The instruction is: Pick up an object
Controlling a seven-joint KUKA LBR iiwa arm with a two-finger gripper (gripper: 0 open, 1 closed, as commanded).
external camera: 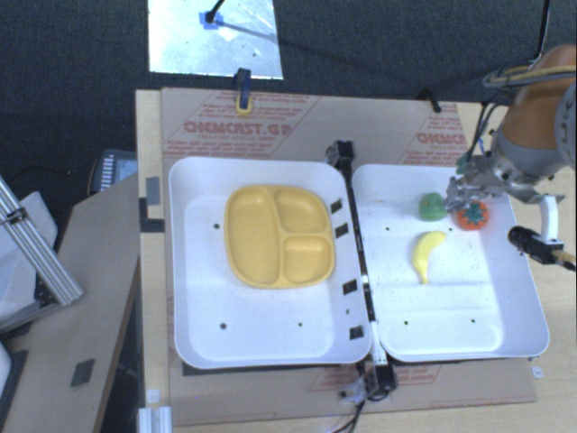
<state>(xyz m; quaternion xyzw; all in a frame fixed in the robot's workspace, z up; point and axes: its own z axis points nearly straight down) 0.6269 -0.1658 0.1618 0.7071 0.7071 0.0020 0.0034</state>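
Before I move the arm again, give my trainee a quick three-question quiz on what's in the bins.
1. True or false: the yellow divided plate lies in the left bin.
2. Which item lies nearest the hand? A) banana B) red-orange item C) plate
3. Fill in: in the right bin, the green item sits to the ___ of the red-orange one in the camera view.

Key: 1 true; 2 B; 3 left.

Arm low, pincer [462,197] downward
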